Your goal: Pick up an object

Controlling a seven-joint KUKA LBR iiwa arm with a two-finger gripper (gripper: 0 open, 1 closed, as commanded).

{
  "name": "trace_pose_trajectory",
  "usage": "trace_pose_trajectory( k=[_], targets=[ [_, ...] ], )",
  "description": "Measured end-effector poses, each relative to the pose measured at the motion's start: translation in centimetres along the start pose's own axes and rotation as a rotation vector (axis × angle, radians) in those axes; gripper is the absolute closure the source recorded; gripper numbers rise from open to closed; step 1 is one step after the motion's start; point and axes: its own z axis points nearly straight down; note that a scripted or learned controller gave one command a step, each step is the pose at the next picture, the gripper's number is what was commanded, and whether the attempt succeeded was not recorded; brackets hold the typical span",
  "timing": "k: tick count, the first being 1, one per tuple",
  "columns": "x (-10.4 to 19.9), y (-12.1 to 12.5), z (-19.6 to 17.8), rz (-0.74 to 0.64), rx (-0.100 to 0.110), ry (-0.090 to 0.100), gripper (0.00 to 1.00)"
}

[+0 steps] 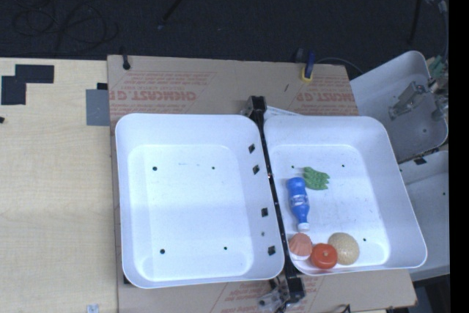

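**Five small objects lie in the right bin while the arm sits off at the right edge**

Two shallow white bins sit side by side on a sheet of cardboard [220, 88] laid over the worktop [51, 179]. The left bin [132, 157] shows bare white floor. The right bin [381, 157] holds all the objects, gathered toward its near-left part. A blue bottle [297, 200] lies on its side close to the divider between the bins, its white cap pointing to the near edge. Just beyond it lies a green leafy piece [316, 177]. In the near corner, a pinkish round piece [300, 245], a red tomato-like ball [324, 256] and a tan ball [344, 247] cluster together, touching or nearly so.

Grey parts of the arm [410, 102] show at the right edge, well apart from the objects. Whether the fingers are spread or closed cannot be told from here.
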Motion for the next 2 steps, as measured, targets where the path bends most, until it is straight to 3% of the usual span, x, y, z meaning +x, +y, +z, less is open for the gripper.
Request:
trace_pose_trajectory(
  k=[2],
  targets=[
    [0.0, -3.8, -6.7, 0.004, 0.003, 0.001, 0.0]
  ],
)
